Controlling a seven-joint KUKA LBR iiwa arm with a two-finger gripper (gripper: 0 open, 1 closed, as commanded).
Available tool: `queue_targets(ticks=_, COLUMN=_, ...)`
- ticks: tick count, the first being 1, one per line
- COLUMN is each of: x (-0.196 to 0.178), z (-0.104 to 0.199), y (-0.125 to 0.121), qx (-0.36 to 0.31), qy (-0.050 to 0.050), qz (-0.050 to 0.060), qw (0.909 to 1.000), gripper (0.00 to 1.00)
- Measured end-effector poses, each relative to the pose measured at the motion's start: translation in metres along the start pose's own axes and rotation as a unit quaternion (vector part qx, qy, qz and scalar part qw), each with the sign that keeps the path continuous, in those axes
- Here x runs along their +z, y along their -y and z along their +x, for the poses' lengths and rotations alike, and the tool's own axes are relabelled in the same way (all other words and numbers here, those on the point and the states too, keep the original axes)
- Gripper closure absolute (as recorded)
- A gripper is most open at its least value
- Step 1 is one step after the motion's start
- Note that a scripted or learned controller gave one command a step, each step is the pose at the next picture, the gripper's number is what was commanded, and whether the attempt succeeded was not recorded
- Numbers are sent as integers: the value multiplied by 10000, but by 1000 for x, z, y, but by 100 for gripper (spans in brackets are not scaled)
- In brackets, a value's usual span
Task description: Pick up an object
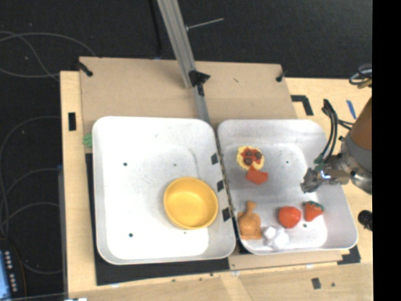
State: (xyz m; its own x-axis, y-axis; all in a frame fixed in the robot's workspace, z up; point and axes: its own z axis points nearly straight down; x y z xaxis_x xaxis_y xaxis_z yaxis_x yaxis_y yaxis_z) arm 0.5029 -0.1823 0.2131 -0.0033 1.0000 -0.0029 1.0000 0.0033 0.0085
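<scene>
Over the right bin (294, 133), near its right wall, the claw (311, 182) hangs low; whether it is wide or narrow cannot be told. Just near of it lies a strawberry (312, 211), with a tomato (289, 216) to its left. A small pizza toy (250, 158) sits farther back. A yellow bowl (190, 202) rests inside the left bin (131, 149).

A bowl (190, 202) is sitting in the left bin (125, 143), near its right wall. In the right bin (294, 133), a pizza slice (250, 158) is lying behind a tomato (289, 216), with a strawberry (312, 211) just right of the tomato.
</scene>
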Motion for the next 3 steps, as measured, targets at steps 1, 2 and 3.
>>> queue_targets(ticks=1, x=-33, z=-1, y=-2, qx=-4, qy=-6, qz=12, qw=10000, gripper=100)
queue_targets(ticks=2, x=-35, z=46, y=-19, qx=-24, qy=-21, qz=31, qw=10000, gripper=100)
queue_targets(ticks=3, x=-33, z=82, y=-43, qx=-21, qy=-19, qz=33, qw=10000, gripper=100)
